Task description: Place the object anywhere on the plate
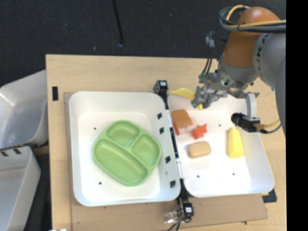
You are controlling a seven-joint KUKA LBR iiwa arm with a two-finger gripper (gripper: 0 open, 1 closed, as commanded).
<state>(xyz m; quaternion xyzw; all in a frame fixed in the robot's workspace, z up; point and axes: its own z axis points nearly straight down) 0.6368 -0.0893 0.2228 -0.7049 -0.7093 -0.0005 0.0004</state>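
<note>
Nearby, green three-compartment plate in left bin, tilted, bare

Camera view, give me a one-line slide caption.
Gripper over right bin of toy foods; green plate in left bin.

No text, label, brand, number or sign can be read anywhere here. The green plate, the white bins and the small items lying below the gripper all carry plain, unmarked surfaces.
</note>
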